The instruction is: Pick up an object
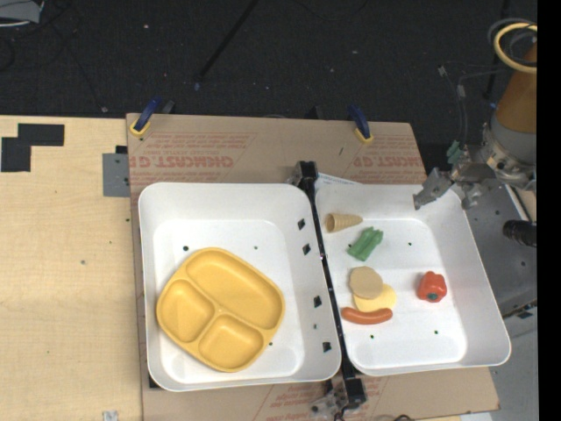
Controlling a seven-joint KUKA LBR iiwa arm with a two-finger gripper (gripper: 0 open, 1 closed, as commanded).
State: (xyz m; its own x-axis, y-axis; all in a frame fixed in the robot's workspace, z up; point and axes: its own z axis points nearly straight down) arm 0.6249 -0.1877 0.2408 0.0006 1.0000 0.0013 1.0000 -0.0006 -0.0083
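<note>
The gripper (436, 191) is seen hanging over the top right corner of the right bin (478, 323), above the rim and well apart from everything inside it. Nothing is held. Whether it's spread or closed can't be told from this angle, since the tip reads as one grey wedge against the bench.

Nearest to it, a small cone-shaped toy (343, 222) is found lying on its side near the bin's upper left, and just below that a green toy vegetable (365, 244). Further down, a round tan piece (365, 281) is stacked partly over a yellow slice (379, 300), with a red sausage (366, 316) touching the lower edge of that pile. A red pepper (430, 287) sits alone toward the right, well apart from the rest.

All of these are probably hollow plastic play food, so light, stiff and a bit slick would be expected. Nothing fragile, but smooth rounded shells tend to get squirted out of a two-finger pinch.

The pepper would be judged the easiest pick: free space all round and a chunky body, best taken across its middle. The sausage could be taken across its narrow width, though the pile crowding it makes that fiddly. The flat tan and yellow pieces look hard to get under.

In the left bin (166, 217) a yellow divided plate (220, 308) is lying flat, too wide to be pinched except maybe at the rim
</note>
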